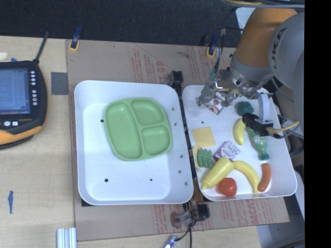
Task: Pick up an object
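Tomato, round red plastic (pixel 227 186), sits at near edge of right white bin (pixel 287 186), touching yellow plastic squeeze bottle (pixel 216 171). Curved yellow banana (pixel 248 172) just right of it, orange-red sausage (pixel 264 177) beside that. Green bumpy block (pixel 205 157) at bin's left wall, flat yellow cheese square (pixel 203 136) just beyond. Small purple-and-white packet (pixel 228 151) mid-bin. 2nd small banana (pixel 239 132) farther, dark green bottle-like toy (pixel 257 138) to its right. Left white bin (pixel 90 186) carries green 3-compartment plastic plate (pixel 138 128). Gripper (pixel 213 94) at far left corner of right bin, over small red-and-white carton (pixel 215 106); can't tell finger opening or whether it has hold of carton. Orange-cased tablet (pixel 18 101) far left on bench.
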Available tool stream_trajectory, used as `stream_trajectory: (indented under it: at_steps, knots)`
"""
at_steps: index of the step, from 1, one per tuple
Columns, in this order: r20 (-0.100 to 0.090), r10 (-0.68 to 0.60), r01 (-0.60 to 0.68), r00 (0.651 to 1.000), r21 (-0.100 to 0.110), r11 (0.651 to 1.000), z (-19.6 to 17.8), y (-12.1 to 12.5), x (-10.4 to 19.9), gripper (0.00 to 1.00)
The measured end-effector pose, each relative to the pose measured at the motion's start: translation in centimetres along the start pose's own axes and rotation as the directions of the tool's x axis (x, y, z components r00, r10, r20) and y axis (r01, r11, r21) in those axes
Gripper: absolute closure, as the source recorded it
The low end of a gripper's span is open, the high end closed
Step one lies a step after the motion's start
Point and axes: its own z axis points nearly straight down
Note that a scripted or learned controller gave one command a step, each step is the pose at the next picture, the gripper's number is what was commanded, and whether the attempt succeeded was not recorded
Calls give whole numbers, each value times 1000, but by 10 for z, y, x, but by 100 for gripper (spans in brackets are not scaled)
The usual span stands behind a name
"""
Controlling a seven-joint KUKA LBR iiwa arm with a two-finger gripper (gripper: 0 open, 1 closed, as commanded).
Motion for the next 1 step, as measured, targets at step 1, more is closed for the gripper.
stream_trajectory:
  at_steps: [1]
  knots:
    - [0,0,0,1000,5,1000,-10,-9,34,100]
